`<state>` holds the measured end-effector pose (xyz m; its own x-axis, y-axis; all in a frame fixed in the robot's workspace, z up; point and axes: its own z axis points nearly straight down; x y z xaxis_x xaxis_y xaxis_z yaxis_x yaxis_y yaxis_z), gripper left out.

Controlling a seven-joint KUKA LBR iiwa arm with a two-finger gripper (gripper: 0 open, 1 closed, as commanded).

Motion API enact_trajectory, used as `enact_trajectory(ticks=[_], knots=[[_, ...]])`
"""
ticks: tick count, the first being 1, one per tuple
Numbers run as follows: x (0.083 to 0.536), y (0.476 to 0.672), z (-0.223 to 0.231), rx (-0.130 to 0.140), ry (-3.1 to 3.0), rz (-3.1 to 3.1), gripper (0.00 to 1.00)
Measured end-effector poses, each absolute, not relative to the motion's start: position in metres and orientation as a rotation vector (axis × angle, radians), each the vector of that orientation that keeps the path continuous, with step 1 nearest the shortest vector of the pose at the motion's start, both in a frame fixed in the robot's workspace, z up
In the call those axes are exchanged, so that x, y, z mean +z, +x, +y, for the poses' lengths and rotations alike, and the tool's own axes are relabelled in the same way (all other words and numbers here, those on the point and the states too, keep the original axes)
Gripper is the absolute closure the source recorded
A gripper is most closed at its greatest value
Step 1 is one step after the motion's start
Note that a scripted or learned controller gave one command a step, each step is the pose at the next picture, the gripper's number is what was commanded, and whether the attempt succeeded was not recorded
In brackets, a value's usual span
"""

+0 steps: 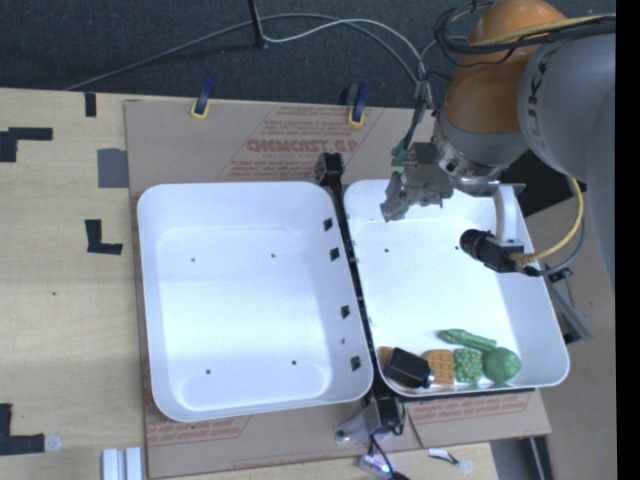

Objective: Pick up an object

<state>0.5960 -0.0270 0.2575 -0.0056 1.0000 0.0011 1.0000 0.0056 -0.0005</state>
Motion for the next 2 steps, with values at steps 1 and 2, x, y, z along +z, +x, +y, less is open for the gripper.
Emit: enact_trajectory(ticks=[1, 2], knots=[[0.249, 0.599, 0.016, 0.001, -2.218, -2.224, 1.00], [0.237, 0.612, 0.058, 0.001, -2.218, -2.224, 1.00]])
